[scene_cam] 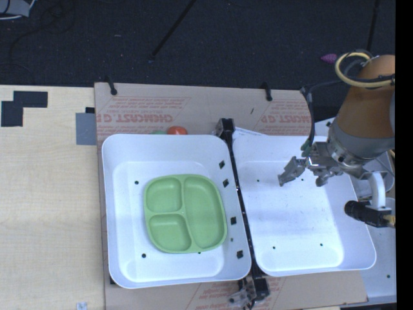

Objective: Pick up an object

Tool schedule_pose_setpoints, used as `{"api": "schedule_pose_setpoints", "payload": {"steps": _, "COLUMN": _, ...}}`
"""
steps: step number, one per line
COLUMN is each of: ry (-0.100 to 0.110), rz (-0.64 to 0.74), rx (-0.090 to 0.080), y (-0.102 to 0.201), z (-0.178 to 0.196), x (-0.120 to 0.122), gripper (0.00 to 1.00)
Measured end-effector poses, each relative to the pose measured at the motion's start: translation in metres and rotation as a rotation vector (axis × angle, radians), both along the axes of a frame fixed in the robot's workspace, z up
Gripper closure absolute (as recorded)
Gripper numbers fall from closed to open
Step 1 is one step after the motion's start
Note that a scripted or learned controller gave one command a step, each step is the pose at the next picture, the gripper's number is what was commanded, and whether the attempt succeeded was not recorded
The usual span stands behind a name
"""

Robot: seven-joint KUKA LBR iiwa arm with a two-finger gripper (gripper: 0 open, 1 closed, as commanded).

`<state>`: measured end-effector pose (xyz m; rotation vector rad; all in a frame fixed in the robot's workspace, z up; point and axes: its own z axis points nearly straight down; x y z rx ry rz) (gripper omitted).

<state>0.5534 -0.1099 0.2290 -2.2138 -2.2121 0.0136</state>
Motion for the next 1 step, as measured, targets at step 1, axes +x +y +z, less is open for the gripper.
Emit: {"api": "schedule_pose_setpoints", "payload": {"steps": 1, "ry": -0.011, "rz": 0.002, "rx": -0.001, "y": -0.0002, "z": 0.0059, "x": 0.0023, "gripper": 0.00}}
